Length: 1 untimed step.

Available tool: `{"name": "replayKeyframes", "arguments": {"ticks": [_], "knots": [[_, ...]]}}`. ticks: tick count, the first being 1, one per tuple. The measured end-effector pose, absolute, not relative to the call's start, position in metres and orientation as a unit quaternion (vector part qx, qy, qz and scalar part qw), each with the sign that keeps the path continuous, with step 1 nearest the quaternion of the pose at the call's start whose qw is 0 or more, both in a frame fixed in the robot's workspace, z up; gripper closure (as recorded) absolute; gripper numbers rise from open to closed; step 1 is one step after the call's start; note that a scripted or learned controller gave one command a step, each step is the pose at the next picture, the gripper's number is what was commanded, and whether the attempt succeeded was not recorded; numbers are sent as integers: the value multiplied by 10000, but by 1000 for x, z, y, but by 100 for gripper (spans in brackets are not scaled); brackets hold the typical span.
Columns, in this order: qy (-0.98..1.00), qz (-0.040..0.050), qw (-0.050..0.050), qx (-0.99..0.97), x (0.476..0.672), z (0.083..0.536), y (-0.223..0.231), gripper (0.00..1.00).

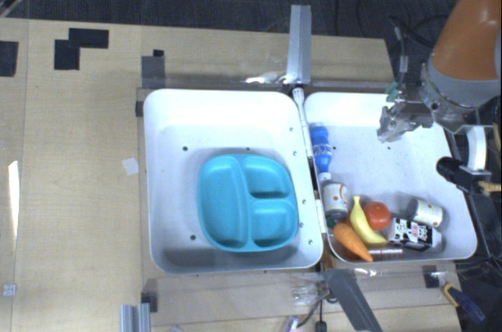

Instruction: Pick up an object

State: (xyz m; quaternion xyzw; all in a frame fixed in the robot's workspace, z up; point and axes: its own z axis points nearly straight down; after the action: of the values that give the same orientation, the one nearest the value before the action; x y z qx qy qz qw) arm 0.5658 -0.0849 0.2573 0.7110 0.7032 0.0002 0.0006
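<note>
My gripper point(390, 128) hangs over the upper right part of the right bin point(369, 166), with nothing seen between its fingers. Below it, along the bin's front, lie a banana point(361, 222), a carrot point(351, 242), a red tomato point(377, 215), a small can point(335, 198), a white cylinder point(427, 212) and a black-and-white packet point(410, 233). A blue-and-white bottle point(319, 147) lies against the bin's left wall. All of these sit well apart from the gripper.
The left bin point(169, 134) holds a blue divided plate point(248, 202). A metal post point(300, 48) stands at the back between the two bins. The arm's orange band point(469, 32) fills the upper right.
</note>
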Motion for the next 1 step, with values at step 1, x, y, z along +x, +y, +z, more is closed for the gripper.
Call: {"name": "replayKeyframes", "arguments": {"ticks": [1], "knots": [[6388,-8,-13,7694,577,188,-89,100]]}}
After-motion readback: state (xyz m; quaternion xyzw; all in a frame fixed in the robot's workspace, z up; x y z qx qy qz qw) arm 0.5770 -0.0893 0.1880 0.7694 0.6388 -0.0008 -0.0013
